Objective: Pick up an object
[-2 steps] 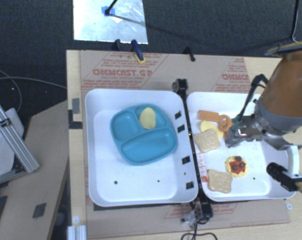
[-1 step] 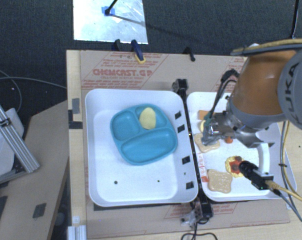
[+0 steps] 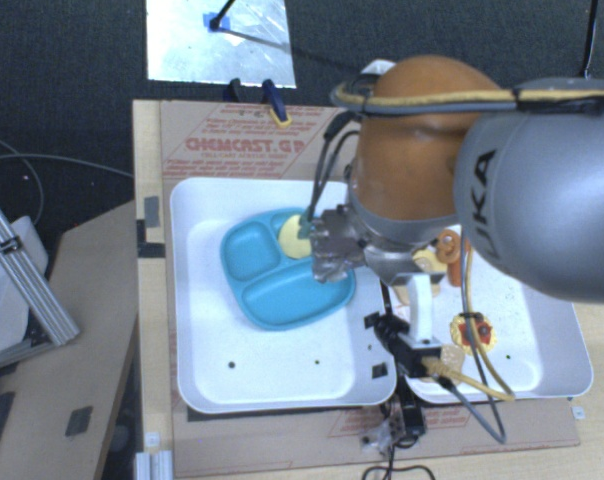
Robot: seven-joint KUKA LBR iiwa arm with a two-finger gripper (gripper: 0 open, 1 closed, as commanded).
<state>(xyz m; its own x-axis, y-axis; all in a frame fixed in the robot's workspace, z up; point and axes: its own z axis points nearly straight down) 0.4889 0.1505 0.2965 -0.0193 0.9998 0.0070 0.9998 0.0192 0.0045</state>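
At far left, a slanted aluminium frame rail (image 3: 27, 278) beside the tan bench (image 3: 102, 258). Above, past the far edge, a shiny silver sheet (image 3: 217, 28), flat against dark ground. Next, a brown cardboard sheet (image 3: 242, 140) with red lettering, under both bins, with a blue-handled clamp (image 3: 275, 101) at its far edge. On the cardboard, the left bin (image 3: 282, 368), white and shallow, with a blue divided plate (image 3: 267, 288) right of its centre, three compartments face up. At the plate's far right corner, a pale yellow round object (image 3: 294, 235), touching or overlapping the rim, partly hidden by the hand (image 3: 327, 260). Hand low over the plate's right edge, just beside the yellow object; cannot tell how far open, and no hold on anything visible. Above it, the arm (image 3: 542, 198), grey with a broad orange band (image 3: 422, 138), large in the foreground and across the gap between the bins. At right, the right bin (image 3: 542, 363), with an orange-and-yellow item (image 3: 445, 253) close under the wrist and a small red-and-orange item (image 3: 472, 330) nearer the front, both too hidden to name.
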